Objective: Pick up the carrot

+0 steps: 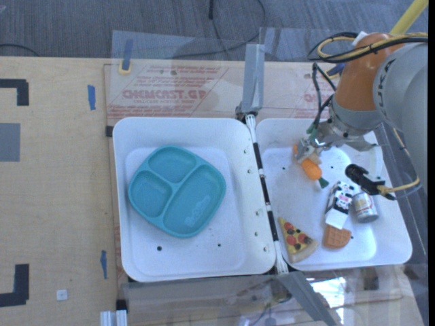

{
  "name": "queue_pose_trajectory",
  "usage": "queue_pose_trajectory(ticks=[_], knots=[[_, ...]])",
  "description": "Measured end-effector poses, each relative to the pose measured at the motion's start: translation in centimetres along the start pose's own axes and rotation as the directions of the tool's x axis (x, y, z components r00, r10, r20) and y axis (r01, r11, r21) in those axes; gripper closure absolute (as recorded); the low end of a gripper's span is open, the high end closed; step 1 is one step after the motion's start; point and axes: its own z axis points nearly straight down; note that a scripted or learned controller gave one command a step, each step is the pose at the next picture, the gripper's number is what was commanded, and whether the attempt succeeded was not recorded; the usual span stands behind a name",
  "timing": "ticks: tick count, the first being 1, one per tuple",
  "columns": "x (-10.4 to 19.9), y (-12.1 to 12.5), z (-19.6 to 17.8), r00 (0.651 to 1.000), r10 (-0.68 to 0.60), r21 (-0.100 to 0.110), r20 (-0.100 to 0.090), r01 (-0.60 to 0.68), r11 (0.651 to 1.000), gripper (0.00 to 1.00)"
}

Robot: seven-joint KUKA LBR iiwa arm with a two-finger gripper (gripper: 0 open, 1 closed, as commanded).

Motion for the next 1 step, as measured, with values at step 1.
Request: queue_pose_trajectory(ticks=[1], knots=[[5.33,0.03,-8.47,0.999,0.051,-0.024,-0.002,-0.051,0.998,1.0]])
